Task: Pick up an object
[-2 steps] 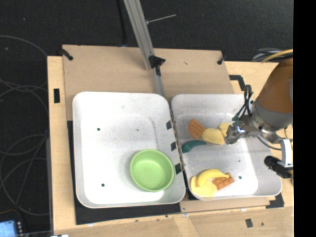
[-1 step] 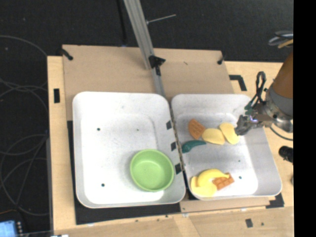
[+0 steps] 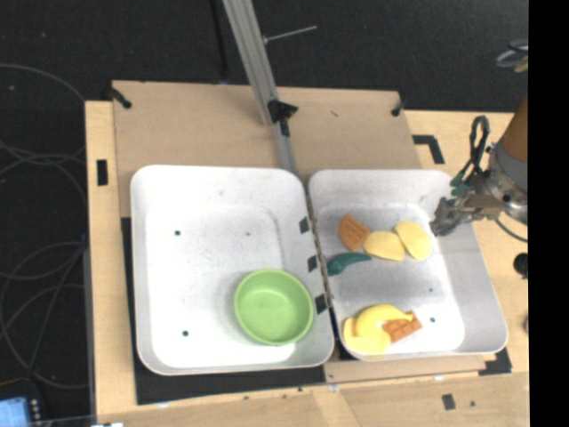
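Arm in from right, wrist low over right bin's far edge, gripper just beside yellow pieces, nothing seen held, can't tell if clenched, green bowl in left bin.

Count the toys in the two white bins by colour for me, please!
Green: 1, the green bowl
Teal: 1, the teal piece
Orange: 2, one and another
Yellow: 3, at
Total: 7

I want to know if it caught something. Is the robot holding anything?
Nothing is held. The gripper hangs by the right white bin's edge, beside the pale yellow oval piece.
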Controlling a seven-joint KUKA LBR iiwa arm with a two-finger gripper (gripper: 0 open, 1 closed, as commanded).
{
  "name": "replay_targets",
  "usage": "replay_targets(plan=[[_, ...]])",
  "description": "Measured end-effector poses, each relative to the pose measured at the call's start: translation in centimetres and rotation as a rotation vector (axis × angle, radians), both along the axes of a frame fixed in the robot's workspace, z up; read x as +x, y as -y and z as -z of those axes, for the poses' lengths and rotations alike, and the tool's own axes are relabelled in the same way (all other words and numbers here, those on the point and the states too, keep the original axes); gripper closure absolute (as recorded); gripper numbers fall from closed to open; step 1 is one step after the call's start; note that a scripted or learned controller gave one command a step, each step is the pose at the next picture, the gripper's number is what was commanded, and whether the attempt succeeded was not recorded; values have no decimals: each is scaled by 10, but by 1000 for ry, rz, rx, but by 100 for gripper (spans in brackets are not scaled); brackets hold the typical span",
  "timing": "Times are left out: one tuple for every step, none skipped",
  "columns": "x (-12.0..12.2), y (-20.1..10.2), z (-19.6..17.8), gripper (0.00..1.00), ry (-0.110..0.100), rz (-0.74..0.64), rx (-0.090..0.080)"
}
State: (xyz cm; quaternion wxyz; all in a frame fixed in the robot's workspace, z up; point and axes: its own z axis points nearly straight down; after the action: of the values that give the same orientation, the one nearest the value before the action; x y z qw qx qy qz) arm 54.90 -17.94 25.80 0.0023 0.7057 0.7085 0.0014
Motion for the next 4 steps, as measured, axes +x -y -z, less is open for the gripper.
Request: replay_targets(plan=[[16, -58, -2, 100, -2, -4, 2], [24, -101, -7, 100, -3, 0, 1], [29, -162, -7, 100, -3, -4, 2], [33, -215, 11, 100, -7, -2, 1]])
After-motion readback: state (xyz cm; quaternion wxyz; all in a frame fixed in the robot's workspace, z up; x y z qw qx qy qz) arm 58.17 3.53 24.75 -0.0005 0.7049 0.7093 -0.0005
